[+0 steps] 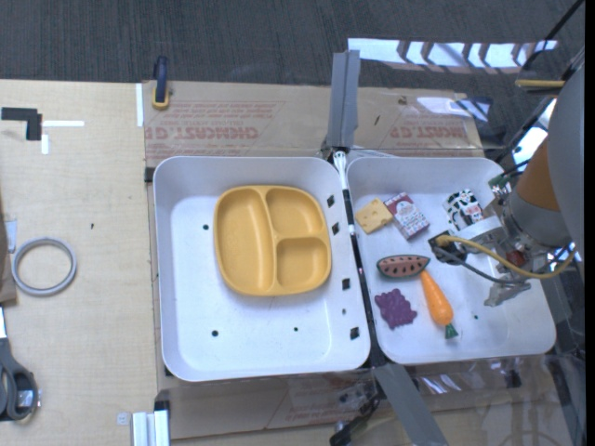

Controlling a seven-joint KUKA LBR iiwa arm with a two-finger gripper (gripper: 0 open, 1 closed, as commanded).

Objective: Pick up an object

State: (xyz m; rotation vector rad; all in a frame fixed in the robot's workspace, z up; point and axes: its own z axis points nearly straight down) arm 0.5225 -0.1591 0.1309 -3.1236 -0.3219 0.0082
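the smooth orange carrot [436, 297] lies in the right bin [530, 337], just left of the gripper [507, 291], long axis near vertical, green tip toward the near rim, though i cannot tell the fingers' state.

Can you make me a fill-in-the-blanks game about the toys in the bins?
1. The yellow plate lies in the ____ bin.
2. The carrot is right of the ____ grapes.
3. The cheese lies just left of a red and white ____.
4. The plate has ____ sections.

Missing words: left; purple; carton; three
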